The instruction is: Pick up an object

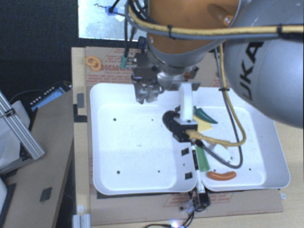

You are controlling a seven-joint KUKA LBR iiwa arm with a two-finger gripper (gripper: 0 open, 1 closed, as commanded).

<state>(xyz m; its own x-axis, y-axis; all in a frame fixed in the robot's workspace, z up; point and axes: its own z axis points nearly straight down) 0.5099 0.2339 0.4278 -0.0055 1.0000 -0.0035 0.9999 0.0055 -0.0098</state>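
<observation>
Orange sausage [222, 175] lies at the right bin's [266, 141] six o'clock edge, a green stick [202, 158] just at its ten o'clock, a yellow wedge [203, 125] and dark green pepper [205, 115] toward twelve. Gripper [145, 93] hangs over the left bin's [137, 151] twelve o'clock rim; cannot tell its grip.

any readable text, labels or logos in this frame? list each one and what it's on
"UKA": big dark letters on the grey arm, cut off by the frame edge.
Red print on the cardboard sheet behind the bins: too blurred to read.
Red print on the cardboard's front edge: too blurred to read.
Nothing else legible.
</observation>
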